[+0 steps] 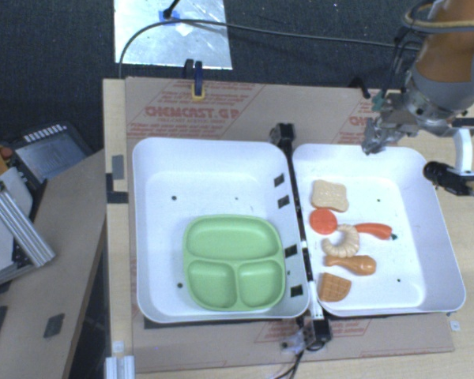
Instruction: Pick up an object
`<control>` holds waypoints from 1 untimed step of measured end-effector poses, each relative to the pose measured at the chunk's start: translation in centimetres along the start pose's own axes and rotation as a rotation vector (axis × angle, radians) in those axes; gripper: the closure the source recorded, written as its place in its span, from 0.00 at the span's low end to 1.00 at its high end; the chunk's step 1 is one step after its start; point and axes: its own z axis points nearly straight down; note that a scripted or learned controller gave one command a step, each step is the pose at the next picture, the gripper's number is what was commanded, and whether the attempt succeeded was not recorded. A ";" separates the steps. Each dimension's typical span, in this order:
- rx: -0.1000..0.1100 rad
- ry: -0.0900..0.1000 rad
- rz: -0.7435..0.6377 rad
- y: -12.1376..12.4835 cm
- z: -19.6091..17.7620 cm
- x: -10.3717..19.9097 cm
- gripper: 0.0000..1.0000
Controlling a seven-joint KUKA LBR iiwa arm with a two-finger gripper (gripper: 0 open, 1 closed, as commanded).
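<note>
My pincer [374, 144] hangs over the far edge of the right bin [438, 235]; I cannot tell its state from here. The food pieces lie nearer the camera and toward the divider: bread slice [329, 195] closest to me, then tomato slice [323, 221], shrimp [344, 242], chili [373, 230], drumstick [354, 264], waffle [334, 287]. The green plate [233, 262] sits in the left bin [166, 212].
</note>
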 end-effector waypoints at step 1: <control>0.000 0.000 0.000 0.6 0.0 4.6 1.00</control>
